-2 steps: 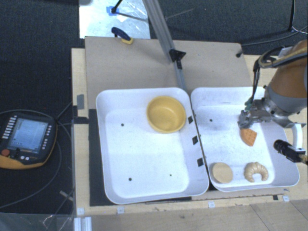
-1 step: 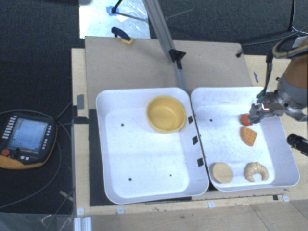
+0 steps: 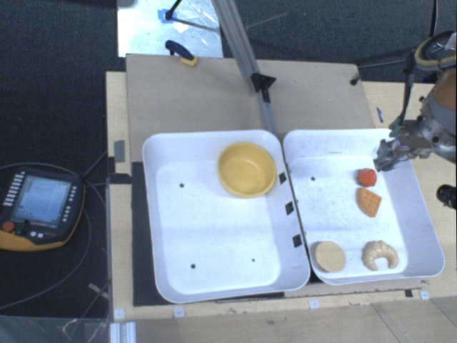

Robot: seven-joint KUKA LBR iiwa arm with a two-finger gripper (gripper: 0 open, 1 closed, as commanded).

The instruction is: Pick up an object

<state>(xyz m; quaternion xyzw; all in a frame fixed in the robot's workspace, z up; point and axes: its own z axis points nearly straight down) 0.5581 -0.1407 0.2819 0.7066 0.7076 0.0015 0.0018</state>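
White left bin [image 3: 171, 263]: yellow bowl [image 3: 246, 168] | right bin [image 3: 328, 148]: tomato [image 3: 366, 177], waffle [image 3: 369, 202], cookie [image 3: 330, 256], croissant [image 3: 380, 254] | end effector [image 3: 385, 156]: grip unclear

Side by side on the counter [image 3: 116, 113], over a brown board [image 3: 207, 95]: left white bin [image 3: 214, 252] and right white bin [image 3: 328, 191], with small black clips [image 3: 289, 207] along the seam between them. Far side: slanted grey metal pole [image 3: 239, 34] ending at a black bracket near the bins, blue-and-yellow clamp [image 3: 180, 52] at the board's far edge. Left, on dark floor [image 3: 50, 70]: teach pendant [image 3: 39, 206] with lit screen and orange underside, cable [image 3: 91, 252] curving beside it.
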